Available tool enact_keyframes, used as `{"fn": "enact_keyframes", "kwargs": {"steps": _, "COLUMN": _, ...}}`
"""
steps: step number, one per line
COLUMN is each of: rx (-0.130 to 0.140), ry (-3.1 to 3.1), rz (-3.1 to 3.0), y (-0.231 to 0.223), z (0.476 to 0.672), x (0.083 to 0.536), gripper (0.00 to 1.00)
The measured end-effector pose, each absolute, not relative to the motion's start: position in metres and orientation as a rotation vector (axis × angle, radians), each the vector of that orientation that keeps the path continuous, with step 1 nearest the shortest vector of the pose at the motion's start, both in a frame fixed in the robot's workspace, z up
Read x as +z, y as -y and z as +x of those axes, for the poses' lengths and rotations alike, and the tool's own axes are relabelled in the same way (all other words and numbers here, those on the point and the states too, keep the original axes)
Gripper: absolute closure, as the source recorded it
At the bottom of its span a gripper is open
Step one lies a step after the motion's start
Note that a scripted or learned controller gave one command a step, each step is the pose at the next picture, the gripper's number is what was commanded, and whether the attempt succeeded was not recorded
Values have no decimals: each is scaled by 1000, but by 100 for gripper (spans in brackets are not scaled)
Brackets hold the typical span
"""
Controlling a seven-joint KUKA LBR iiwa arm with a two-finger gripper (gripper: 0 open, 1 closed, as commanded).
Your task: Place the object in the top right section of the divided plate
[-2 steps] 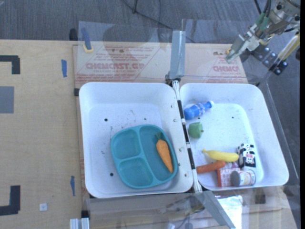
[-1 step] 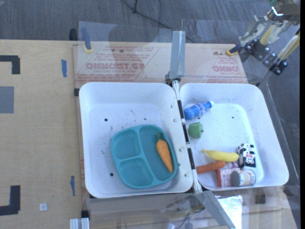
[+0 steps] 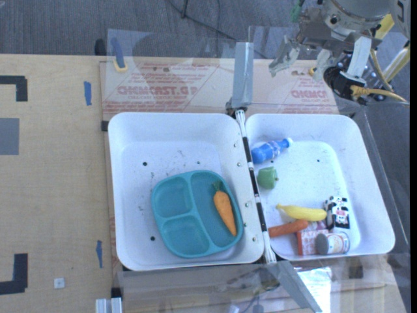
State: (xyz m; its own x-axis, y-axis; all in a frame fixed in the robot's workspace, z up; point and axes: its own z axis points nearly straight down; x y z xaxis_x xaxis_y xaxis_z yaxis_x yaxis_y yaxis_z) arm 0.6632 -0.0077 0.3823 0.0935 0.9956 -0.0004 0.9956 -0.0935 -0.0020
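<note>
Teal plastic makes up the divided plate, which lies in the left bin, toward that bin's near right corner. It has three sections: two smaller ones on its left side and one long one along its right side. An orange toy carrot with a green top lies in that long right section, its green end pointing away from the camera and its tip toward the plate's near rim.

White also is the right bin, which holds the other things. A small blue bottle lies on its side near the far left corner, and a green block-like item sits just below it, close to the wall between the bins. Toward the near edge a yellow banana lies across an orange-red stick-shaped item, touching it. Beside them on the right stand a small black-and-white cow-patterned item and a red-and-white can lying on its side.

Up at the far right, above the bench behind the right bin, hangs the gripper, beneath the grey arm with its orange band. Its fingers stand spread apart with nothing between them. It is well apart from the plate and the carrot.
</note>
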Motion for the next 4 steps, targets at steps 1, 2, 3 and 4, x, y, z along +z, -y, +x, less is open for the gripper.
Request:
{"fn": "enact_keyframes", "kwargs": {"steps": 1, "rx": -2, "ry": 1705, "rz": -2642, "y": 49, "z": 656, "x": 436, "gripper": 0}}
{"fn": "enact_keyframes", "kwargs": {"steps": 2, "rx": -2, "ry": 1383, "rz": -2824, "y": 146, "z": 665, "x": 435, "gripper": 0}}
{"fn": "enact_keyframes", "kwargs": {"steps": 3, "rx": 6, "ry": 776, "rz": -3040, "y": 115, "z": 657, "x": 271, "gripper": 0}}
{"fn": "enact_keyframes", "kwargs": {"steps": 4, "rx": -2, "ry": 368, "rz": -3121, "y": 194, "z": 657, "x": 354, "gripper": 0}}
